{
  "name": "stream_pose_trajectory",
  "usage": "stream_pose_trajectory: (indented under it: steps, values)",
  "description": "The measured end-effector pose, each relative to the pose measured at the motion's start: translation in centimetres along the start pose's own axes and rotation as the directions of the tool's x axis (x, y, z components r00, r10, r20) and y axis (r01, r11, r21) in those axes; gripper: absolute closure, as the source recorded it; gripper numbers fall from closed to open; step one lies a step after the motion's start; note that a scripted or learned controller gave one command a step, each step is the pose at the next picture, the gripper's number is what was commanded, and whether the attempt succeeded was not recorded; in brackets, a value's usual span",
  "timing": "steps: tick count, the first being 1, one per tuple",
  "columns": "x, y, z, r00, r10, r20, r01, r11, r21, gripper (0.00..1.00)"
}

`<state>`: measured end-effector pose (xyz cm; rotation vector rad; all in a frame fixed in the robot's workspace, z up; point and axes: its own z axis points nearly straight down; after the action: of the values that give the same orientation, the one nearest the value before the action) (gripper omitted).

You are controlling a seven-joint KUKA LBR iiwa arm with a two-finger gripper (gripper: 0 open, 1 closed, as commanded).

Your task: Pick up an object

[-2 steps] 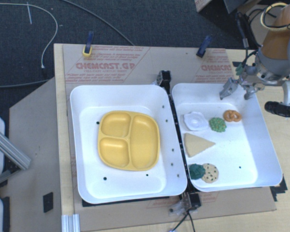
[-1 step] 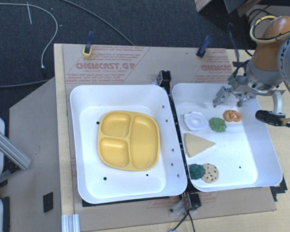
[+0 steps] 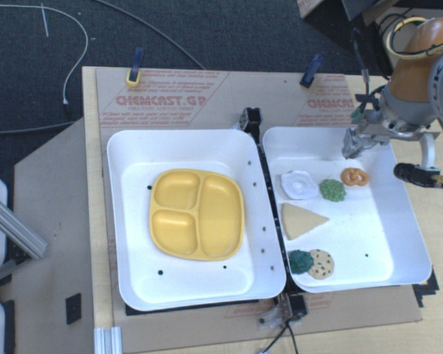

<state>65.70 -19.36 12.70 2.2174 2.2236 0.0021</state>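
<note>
The pincer (image 3: 352, 147) hangs over the far part of the right bin (image 3: 406, 220), above the pretzel (image 3: 354, 176); whether it is released or clenched I cannot tell. The board (image 3: 177, 98) under the bins reads "CHEMCAST GP" in red. In the right bin, the pretzel is the landmark: the green broccoli piece (image 3: 332, 190) sits just left of it, the white piece (image 3: 299, 184) farther left. The cheese wedge (image 3: 301, 220) lies nearer the camera, its tip pointing right. The cookie (image 3: 320, 263) is nearest. The left bin (image 3: 125, 198) holds a yellow divided plate (image 3: 197, 214).
</note>
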Motion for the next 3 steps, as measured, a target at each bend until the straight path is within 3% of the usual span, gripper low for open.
stream_pose_trajectory:
  steps: [1, 2, 3]
  values:
    - [-0.8, 0.7, -6.0, 1.0, 0.001, 0.003, -0.001, 1.0, -0.006, 1.0]
    - [-0.7, -0.2, -11.7, 1.0, 0.002, 0.002, -0.002, 1.0, -0.004, 1.0]
    - [-0.7, -0.1, -15.0, 1.0, 0.002, 0.002, -0.002, 1.0, -0.003, 1.0]
